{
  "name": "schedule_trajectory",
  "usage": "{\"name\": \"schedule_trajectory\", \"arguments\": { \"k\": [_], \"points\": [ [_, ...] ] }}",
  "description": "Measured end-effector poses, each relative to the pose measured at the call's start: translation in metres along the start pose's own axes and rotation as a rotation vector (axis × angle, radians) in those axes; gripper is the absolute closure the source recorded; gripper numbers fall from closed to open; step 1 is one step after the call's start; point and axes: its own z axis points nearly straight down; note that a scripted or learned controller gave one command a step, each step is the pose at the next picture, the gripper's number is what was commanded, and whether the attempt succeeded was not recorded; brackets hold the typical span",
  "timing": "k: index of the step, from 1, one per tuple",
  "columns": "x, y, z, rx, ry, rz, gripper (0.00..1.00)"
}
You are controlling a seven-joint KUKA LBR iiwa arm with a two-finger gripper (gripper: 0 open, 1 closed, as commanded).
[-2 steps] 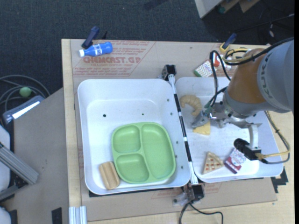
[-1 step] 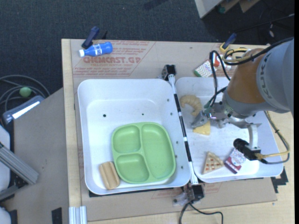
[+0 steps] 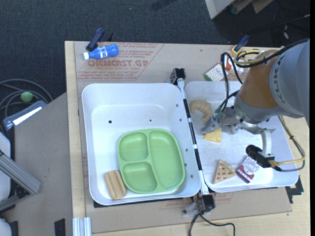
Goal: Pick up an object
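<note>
Since you're only after one object, start by reading the table from the left: the left bin has a green divided plate sitting in its lower half and a tan bread-like piece just off the plate's lower-left corner, touching or nearly touching it. None of that is close to the arm, so I'd ignore it.

Moving right over the divider, the right bin is where it's happening. A croissant-looking piece lies near the top left, and just below it is a yellow cheese wedge. The pincer is down right on top of that wedge, between it and the croissant. Honestly I can't tell from this angle how the pincer is set or whether it has anything, the wrist and cables hide too much.

My guess is the cheese is the target. If so, I'd want you centred on the wedge rather than its upper edge, since it's small and flat and will likely skid toward the divider if nudged. Watch the croissant too, it's close enough to get clipped.

Further right, a pizza slice toy and a small red packet sit near the bottom wall, well apart from the action.
</note>
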Motion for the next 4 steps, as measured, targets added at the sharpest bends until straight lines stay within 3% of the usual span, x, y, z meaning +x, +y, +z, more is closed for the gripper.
{"name": "schedule_trajectory", "arguments": {
  "k": [1,2,3,4],
  "points": [
    [0.003,0.000,0.000,0.000,0.000,-0.001,0.00],
    [0.001,0.004,-0.014,-0.011,-0.004,0.001,1.00],
    [0.006,-0.069,-0.069,0.003,0.001,0.000,1.00],
    [0.038,0.006,-0.172,-0.002,0.000,-0.002,1.00]
  ]
}}
